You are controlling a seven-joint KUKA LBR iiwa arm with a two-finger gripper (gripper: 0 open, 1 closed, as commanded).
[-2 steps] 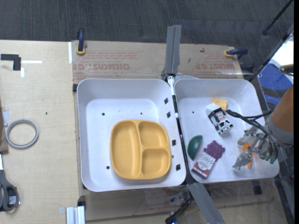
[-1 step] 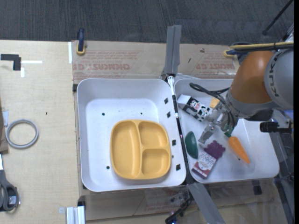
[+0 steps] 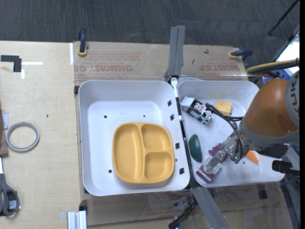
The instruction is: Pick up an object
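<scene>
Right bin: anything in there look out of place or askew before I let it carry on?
Nothing looks spilled or damaged. The right bin holds a green piece, a black-and-white toy, a yellow block and a small orange piece, scattered loosely. The gripper is low near the front wall.

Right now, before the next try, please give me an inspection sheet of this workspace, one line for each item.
Surface: two white bins side by side on a bench.
Job's things: green object, yellow block, black-and-white toy, purple item in the right bin.
Clutter: yellow divided plate in the left bin.
Grippers: gripper low over the right bin.
Cables: black cable leading to the wrist.
Surroundings: tape roll, scissors, clamps.
</scene>
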